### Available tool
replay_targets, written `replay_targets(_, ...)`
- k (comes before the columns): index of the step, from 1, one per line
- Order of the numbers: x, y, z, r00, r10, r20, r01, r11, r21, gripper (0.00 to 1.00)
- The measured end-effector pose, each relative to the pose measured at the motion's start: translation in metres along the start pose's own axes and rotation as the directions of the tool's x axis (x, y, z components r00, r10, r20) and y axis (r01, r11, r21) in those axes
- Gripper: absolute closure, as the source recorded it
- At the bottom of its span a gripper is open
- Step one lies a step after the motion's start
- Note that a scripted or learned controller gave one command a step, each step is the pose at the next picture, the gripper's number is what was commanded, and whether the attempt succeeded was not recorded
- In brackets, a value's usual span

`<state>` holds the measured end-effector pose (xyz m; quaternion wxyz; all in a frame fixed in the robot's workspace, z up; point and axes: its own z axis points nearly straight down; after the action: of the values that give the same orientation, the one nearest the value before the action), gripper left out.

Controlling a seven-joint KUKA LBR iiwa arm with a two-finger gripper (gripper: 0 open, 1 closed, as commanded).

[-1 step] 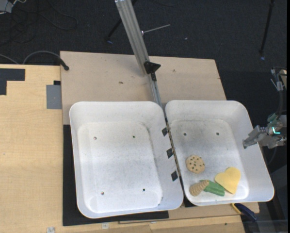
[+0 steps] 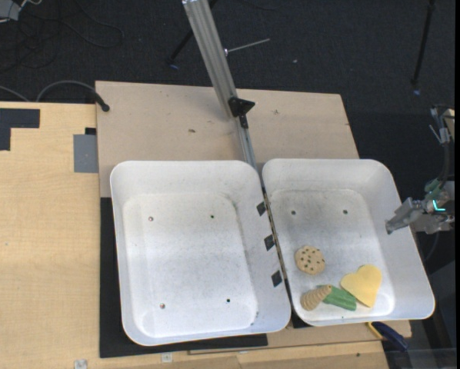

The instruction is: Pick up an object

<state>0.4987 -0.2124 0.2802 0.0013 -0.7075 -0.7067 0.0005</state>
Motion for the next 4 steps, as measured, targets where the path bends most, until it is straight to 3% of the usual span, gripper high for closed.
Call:
replay_targets(2, 0.001, 0.005, 0.089, 1.000, 0.000, -0.002, 0.000, 1.000, 0.005, 0.00)
replay_targets(3, 0.008, 0.006, 0.151, 1.000, 0.000, -0.003, 0.000, 1.000, 0.006, 0.00)
replay_targets(4, 0.006, 0.006, 0.138, 1.000, 0.005, -0.001, -0.005, 1.000, 0.001, 1.00)
